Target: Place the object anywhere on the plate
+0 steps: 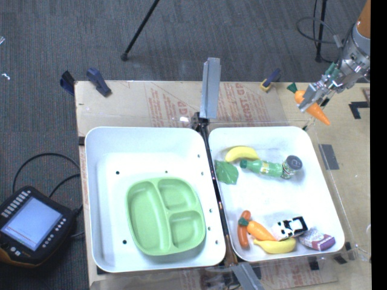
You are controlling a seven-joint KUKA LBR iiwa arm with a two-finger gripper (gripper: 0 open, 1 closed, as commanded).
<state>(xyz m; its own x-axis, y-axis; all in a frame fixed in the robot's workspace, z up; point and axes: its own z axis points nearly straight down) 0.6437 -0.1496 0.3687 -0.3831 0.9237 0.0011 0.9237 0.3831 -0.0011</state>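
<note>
Camera view, slanted look down on bench. Two white bins side by side: left bin [97,156], right bin [314,162].

Left bin: green plate [164,215] with three compartments, lying toward the near right part of the bin floor. Nothing seen resting on it.

Right bin, far edge: yellow banana [240,154], green leaf-shaped piece [227,173] just beside it toward the left wall, green bottle [266,168] lying on its side with a grey cap end [293,163] toward the right wall. Near edge: orange carrot [259,229] touching a red-orange piece [243,237] by the left wall, second banana [275,246] along the near wall, black-and-white toy [292,226] just above it, pink-and-white packet [317,241] in the near right corner.

Gripper [315,99] raised over the bench's far right corner, outside the right bin and well apart from the plate. Fingers pinching a small orange carrot [318,113] – tip angled down and to the right, top end between the fingers. Second small orange item [299,94] just left of the gripper; identity not resolvable.

Black handheld pendant [33,225] on the floor left of the bench. Blue clamp [98,81] on the bench's far left edge.
</note>
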